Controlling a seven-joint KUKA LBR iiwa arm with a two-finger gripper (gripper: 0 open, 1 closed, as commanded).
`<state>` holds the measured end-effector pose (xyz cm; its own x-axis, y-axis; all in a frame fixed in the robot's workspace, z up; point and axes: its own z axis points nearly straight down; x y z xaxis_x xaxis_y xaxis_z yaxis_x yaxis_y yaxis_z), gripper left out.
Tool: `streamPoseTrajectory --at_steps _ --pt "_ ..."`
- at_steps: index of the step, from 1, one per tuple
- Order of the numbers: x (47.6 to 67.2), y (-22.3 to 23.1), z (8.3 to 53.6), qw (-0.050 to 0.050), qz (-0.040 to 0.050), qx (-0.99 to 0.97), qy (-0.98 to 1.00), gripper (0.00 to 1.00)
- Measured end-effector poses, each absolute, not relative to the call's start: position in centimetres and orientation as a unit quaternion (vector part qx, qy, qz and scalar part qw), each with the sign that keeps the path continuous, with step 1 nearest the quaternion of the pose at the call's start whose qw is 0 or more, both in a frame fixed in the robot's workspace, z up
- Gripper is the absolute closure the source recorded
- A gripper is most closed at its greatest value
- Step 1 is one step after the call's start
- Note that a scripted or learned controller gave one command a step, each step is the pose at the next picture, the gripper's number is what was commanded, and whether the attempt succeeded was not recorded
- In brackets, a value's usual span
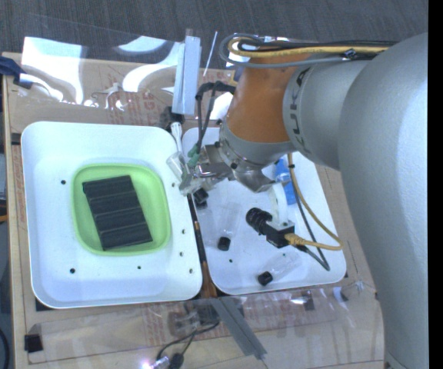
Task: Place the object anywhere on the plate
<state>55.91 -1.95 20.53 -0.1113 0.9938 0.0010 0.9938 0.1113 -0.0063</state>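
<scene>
A green square plate [154, 198] rests in the left white bin [44, 267]. On the plate lies a dark, ridged rectangular block [116, 211], flat and slightly turned. My gripper [197, 183] hangs over the left edge of the right bin [314, 206], just right of the rim between the two bins. It is apart from the block and the plate. The wrist and orange band [264, 106] hide most of the gripper from above.
Small black pieces [224, 243] [265, 277] lie on the right bin's floor, beside a black fitting with a cable [271, 227]. The grey arm [375, 167] covers the right side of the bench. Clear plastic sheeting [91, 68] lies behind the bins.
</scene>
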Motion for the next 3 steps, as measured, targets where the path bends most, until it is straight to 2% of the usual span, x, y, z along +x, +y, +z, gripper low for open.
streamPoseTrajectory --at_steps 1,2,3 --pt "55.9 -2.0 20.5 0.002 0.0022 -0.667 -0.745 0.00" --pt "59.5 -8.3 19.1 0.001 0.0015 -0.632 -0.775 0.00" --pt "61.0 -14.0 21.4 0.001 0.0007 -0.595 -0.804 0.00"
